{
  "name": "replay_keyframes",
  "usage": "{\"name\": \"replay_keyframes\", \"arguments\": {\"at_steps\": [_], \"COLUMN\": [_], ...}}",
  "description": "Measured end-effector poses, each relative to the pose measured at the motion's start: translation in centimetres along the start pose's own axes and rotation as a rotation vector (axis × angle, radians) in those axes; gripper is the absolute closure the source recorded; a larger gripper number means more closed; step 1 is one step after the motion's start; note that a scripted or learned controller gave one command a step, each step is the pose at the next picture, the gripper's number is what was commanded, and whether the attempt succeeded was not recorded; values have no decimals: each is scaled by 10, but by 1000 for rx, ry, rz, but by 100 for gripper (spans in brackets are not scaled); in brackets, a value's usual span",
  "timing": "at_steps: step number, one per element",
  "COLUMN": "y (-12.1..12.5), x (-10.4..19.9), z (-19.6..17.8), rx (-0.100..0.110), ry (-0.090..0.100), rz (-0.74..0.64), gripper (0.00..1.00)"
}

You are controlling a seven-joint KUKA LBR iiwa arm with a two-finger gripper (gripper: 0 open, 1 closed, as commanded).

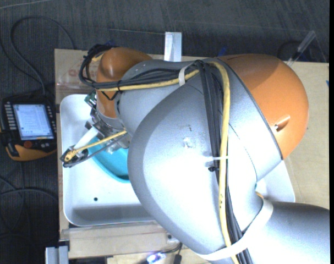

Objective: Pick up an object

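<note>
Grey arm [211, 158] crowds the white bin [78, 202]; gripper [103, 128], state unclear, above a blue object [114, 161].

I find no text, label, brand or number that I can read here. The pendant [26, 126] on the floor beside my bench has a lit screen [31, 120] with rows of small marks on it, but they are too fine and blurred to make out. My own arm [211, 153] carries no visible lettering on its grey shell or orange band. The bin [78, 197] under me bears no markings either.
</note>
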State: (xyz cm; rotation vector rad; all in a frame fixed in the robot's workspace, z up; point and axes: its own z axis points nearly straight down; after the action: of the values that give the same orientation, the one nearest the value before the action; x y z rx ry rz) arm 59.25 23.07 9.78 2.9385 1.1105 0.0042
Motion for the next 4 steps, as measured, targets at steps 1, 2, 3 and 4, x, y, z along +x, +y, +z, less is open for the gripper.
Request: {"name": "replay_keyframes", "arguments": {"at_steps": [1,2,3,4], "y": [-52,-5,33,41], "x": [-56,-4,41,48], "z": [-64,-135,-152,-208], "rx": [4,0,0,-1], "ry": [-13,-11,-11,-11], "rz": [94,338,442,472], "gripper": [100,100,100,100]}}
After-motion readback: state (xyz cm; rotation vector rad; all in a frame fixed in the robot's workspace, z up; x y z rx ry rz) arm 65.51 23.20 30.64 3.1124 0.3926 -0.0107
